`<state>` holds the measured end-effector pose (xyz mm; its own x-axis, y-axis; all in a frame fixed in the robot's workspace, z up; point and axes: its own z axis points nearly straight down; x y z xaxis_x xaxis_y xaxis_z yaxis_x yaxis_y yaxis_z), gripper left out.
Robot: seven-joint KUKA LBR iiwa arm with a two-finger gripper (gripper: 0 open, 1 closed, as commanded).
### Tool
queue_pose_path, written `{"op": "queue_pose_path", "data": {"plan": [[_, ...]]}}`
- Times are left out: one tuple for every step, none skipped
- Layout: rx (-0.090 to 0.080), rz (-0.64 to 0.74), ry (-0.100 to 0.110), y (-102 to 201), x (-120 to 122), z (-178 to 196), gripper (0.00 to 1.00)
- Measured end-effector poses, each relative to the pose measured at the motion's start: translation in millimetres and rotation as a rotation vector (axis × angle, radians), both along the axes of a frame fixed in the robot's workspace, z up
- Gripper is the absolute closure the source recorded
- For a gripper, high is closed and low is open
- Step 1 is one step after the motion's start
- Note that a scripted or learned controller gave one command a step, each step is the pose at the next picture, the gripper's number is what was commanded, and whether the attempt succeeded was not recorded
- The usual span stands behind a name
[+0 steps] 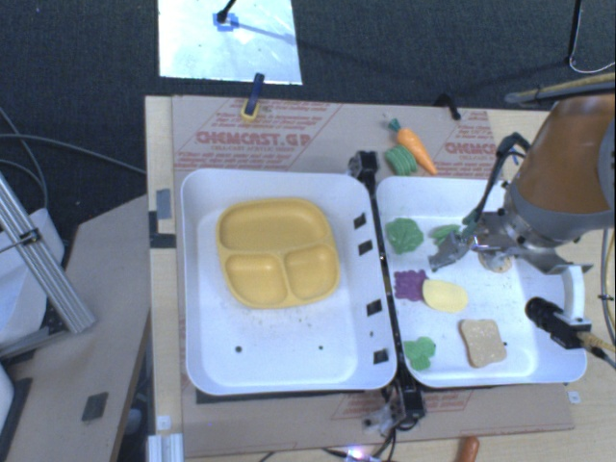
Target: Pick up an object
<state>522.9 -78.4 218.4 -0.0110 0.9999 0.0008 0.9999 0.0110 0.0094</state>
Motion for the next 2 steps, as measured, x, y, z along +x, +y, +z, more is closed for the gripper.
{"op": "queue_pose_path", "data": {"plan": [[0.001, -0.004, 0.012, 32, -38, -21, 0.00], [0.000, -0.007, 0.010, 40, -36, -35, 0.00]]}}
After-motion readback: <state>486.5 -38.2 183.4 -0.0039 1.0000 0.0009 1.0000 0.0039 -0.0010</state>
